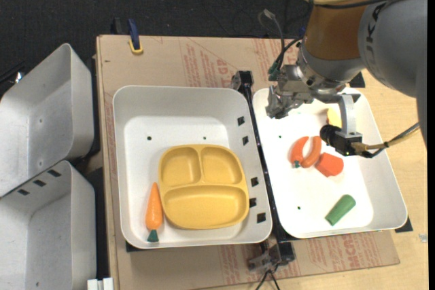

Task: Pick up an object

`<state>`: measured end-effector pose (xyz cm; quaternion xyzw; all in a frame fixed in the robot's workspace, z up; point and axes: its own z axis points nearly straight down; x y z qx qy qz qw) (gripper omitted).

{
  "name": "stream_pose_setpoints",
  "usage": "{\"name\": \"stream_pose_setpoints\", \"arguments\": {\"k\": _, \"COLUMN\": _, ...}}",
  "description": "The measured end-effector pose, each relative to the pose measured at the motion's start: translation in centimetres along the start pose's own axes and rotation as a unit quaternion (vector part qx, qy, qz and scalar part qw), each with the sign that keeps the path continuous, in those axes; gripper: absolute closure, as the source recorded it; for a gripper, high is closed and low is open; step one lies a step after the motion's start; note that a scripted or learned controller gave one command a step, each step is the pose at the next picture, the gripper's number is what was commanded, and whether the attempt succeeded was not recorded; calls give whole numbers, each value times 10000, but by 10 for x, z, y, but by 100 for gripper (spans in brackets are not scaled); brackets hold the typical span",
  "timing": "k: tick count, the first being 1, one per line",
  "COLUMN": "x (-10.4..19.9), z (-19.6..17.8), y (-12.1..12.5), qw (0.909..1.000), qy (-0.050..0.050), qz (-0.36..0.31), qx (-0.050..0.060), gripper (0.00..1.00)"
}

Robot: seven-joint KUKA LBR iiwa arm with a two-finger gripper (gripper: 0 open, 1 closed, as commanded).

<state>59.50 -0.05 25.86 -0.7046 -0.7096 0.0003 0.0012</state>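
Here, the metal claw, grip indiscernible, hovers near a curved orange sausage.

You're looking at two white bins: the left one shows a yellow divided tray and an orange carrot with a dark green tip; the right one has an orange ring, a red-orange block, a green piece and a yellow bit
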Motion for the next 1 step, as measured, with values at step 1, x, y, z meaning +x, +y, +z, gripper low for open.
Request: {"name": "stream_pose_setpoints", "arguments": {"k": 1, "x": 54, "z": 4, "y": -19, "qw": 10000, "qy": 2, "qz": -1, "qx": 5, "gripper": 100}}
